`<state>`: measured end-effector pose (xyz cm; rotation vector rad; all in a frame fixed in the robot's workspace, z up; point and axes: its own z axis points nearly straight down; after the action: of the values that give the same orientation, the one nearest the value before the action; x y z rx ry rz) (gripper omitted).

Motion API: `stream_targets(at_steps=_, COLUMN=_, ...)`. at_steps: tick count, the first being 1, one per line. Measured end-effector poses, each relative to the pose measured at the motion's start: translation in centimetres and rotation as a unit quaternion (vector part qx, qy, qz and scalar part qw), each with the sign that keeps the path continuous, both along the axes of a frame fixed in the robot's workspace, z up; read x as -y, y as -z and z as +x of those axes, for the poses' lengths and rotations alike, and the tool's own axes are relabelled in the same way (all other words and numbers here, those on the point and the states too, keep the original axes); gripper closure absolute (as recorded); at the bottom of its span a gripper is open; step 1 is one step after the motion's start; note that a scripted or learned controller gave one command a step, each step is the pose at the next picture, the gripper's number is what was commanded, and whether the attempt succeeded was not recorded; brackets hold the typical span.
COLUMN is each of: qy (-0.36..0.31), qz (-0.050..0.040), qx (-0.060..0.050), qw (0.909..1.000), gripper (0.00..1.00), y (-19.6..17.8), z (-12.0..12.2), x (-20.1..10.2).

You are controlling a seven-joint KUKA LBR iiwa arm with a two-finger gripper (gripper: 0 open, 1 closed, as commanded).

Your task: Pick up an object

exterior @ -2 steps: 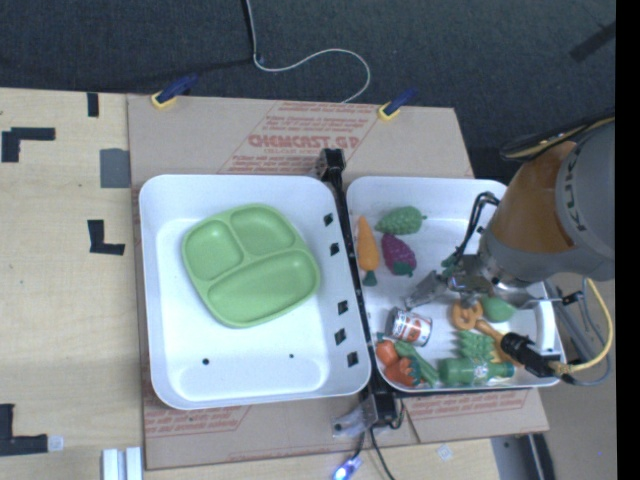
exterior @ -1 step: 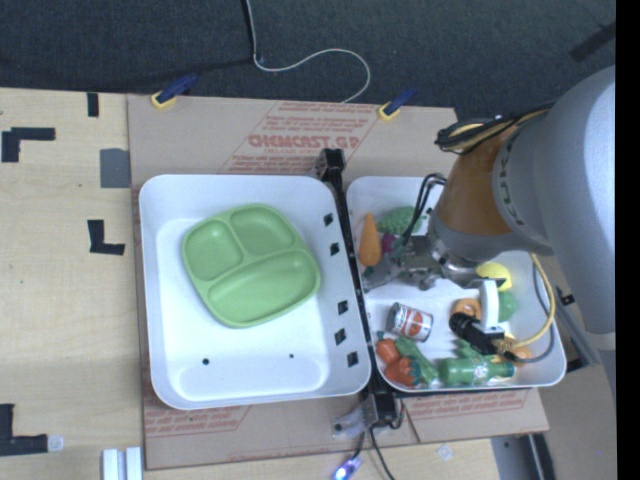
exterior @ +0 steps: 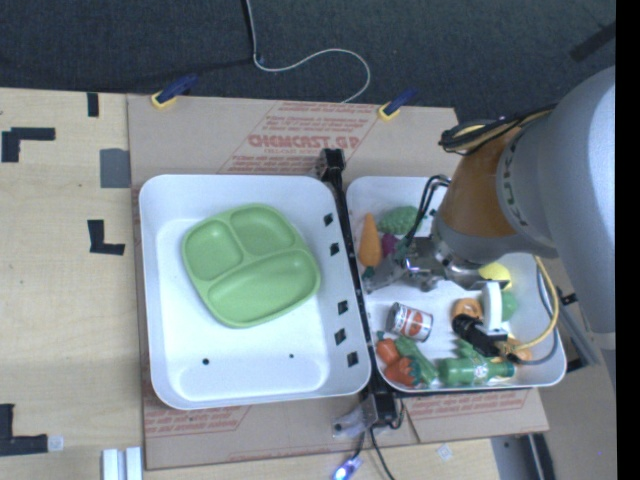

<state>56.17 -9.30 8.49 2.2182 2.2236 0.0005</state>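
Red print on the cardboard sheet [exterior: 300, 140] stays illegible.

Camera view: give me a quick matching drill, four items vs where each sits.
Items:
1. green divided plate
2. small can
3. toy carrot
4. gripper

Places:
A. right bin, upper left, beside the divider
B. middle of the left bin
C. over the right bin, just above the can in the picture
D. right bin, lying on its side below the gripper in the picture

Pairs: 1-B, 2-D, 3-A, 4-C
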Motion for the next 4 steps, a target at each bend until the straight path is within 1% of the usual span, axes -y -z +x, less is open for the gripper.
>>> stream_targets(at_steps=1, qy=0.0, qz=0.0003, qx=0.0, qw=1.0, gripper=0.0, y=0.0, z=-0.1, x=0.2)
stream_targets(at_steps=2, qy=0.0, qz=-0.0004, qx=0.0, qw=1.0, gripper=0.0, y=0.0, z=-1.3, x=0.7)
stream_targets(at_steps=3, qy=0.0, qz=-0.0003, qx=-0.001, qw=1.0, gripper=0.0, y=0.0, z=-0.2, x=0.1)
stream_targets(at_steps=4, qy=0.0, qz=0.0, qx=-0.001, qw=1.0, gripper=0.0, y=0.1, z=3.0, x=0.2)
